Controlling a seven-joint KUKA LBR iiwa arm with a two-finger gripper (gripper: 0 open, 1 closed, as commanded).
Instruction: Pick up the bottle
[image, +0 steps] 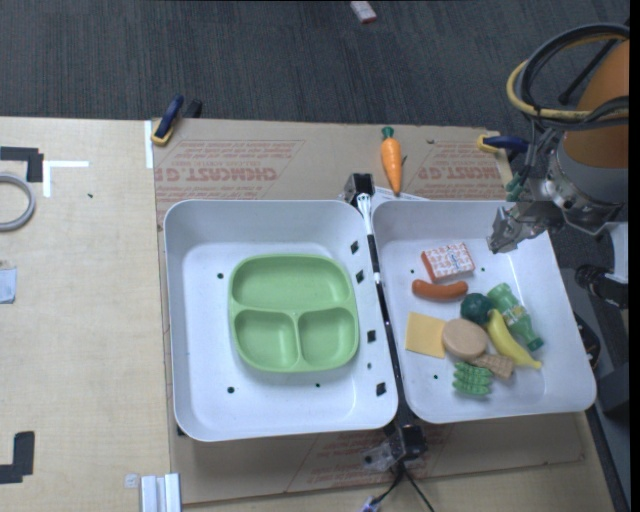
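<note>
The gripper (503, 238) hangs over the upper right part of the right-hand bin (560, 400), carried by a grey arm (590, 150) with an orange band that reaches in from the right. It shows as a dark, blurred shape against the white bin floor; whether it is released or clenched cannot be told. Nothing is seen within its grasp.

The camera view looks down at a slant on a bench (80, 350) bearing two shallow white bins, side by side and touching along their inner edges. The left-hand bin (190, 400) holds a green divided plate (294, 313), lying flat near its middle, its compartments bare.

The bottle (515, 318), green, lies tilted on its side in the right-hand bin, below and slightly right of the gripper and apart from it. It sits in a tight cluster of toy food, likely because the objects were tipped in together: a banana (512, 344) rests against its lower side, a dark green round piece (476, 307) touches its upper left, and a tan round disc (464, 339) lies just beside. A sausage (440, 290) and a small red and white box (447, 261) lie further up the bin, a yellow cheese slice (426, 335) to the left.

A toy carrot (390, 158) lies outside, above the bins.
</note>
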